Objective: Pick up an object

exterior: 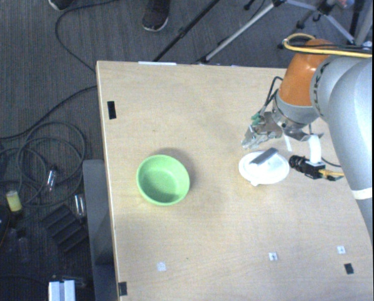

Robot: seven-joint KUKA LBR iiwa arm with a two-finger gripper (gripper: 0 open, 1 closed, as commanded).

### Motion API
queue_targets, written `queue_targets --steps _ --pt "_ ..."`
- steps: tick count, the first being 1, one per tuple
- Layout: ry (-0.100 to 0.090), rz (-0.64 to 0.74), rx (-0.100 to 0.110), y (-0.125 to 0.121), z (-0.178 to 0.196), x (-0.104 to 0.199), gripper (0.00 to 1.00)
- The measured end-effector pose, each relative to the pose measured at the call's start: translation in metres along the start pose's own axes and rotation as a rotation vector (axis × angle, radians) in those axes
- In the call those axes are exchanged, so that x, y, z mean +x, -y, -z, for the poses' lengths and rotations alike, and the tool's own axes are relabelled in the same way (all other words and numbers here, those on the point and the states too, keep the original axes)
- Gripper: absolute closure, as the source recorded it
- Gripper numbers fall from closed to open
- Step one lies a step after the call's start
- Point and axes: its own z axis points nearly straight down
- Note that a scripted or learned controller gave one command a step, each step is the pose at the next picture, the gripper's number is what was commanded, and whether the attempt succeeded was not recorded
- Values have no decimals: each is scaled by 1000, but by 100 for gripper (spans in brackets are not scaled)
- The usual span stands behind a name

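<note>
- Camera view: a pale bench top [206,99] is seen from above; the grey arm [349,115] is reached in from the right, with the orange band [298,83] above the wrist.
- The gripper [257,137] is placed just at the upper left rim of a white round piece [265,169], near the right side of the bench.
- Whether the gripper is open, closed or gripping cannot be told; the tool end is small and blurred here.
- No object is seen held.
- The white round piece is lying flat on the bench. It is possibly a shallow lid or dish, with a grey patch on its top that cannot be identified.
- A green bowl [164,179] is set upright left of centre, well apart from the gripper and the white piece.
- The white piece is judged to be the nearest target and the pick is judged not yet done.
- Handling, as a judgement: the white piece is likely light, stiff and smooth plastic, so slip is a risk. A hold across the rim is suggested, since the flat top offers little to pinch.
- The green bowl is likely light and rigid too, and is best taken by pinching its wall at the rim.
</note>
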Motion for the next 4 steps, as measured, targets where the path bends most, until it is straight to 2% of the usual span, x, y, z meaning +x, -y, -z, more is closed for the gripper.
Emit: queue_targets --steps 1,2,3,4 --pt "0 0 0 0 0 0 0" --pt "1 0 0 0 9 0 100" --pt "1 0 1 0 9 0 0" --pt "1 -1 1 0 18 0 100"
